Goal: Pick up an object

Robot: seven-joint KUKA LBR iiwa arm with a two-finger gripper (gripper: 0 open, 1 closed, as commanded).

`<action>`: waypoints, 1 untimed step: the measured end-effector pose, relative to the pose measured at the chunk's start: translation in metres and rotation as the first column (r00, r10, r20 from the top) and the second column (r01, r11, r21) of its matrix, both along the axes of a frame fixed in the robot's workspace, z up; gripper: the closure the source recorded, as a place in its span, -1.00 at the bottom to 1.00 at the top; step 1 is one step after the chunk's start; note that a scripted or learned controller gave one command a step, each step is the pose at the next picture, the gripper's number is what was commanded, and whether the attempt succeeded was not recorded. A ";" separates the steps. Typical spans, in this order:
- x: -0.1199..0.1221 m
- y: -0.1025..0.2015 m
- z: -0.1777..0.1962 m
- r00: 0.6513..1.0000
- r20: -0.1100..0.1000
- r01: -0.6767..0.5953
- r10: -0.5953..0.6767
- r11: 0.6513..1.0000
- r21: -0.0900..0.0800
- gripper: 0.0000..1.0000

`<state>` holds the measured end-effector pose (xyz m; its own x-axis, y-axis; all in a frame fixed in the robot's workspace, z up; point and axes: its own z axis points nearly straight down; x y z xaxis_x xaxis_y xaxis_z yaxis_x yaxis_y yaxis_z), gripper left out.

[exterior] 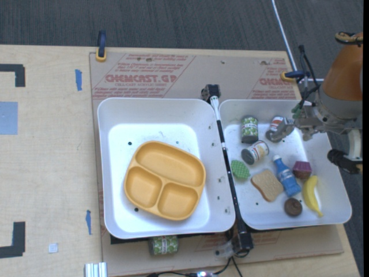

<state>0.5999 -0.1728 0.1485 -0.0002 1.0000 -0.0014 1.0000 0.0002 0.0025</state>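
Note:
The right bin holds several small items: a green can, a silver can lying on its side, a green ribbed piece, a bread slice, a blue bottle, a purple block, a banana and a brown round piece. My gripper is low over the bin's upper middle, right beside a small red-and-white item. Whether it touches that item is unclear. The arm comes in from the right.
The left bin contains a yellow divided plate. Another green can lies on the board in front of the left bin. A black divider clamp sits between the bins at the back.

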 end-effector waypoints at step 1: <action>0.020 0.034 -0.062 1.000 -0.001 0.000 0.000 1.000 0.001 -1.00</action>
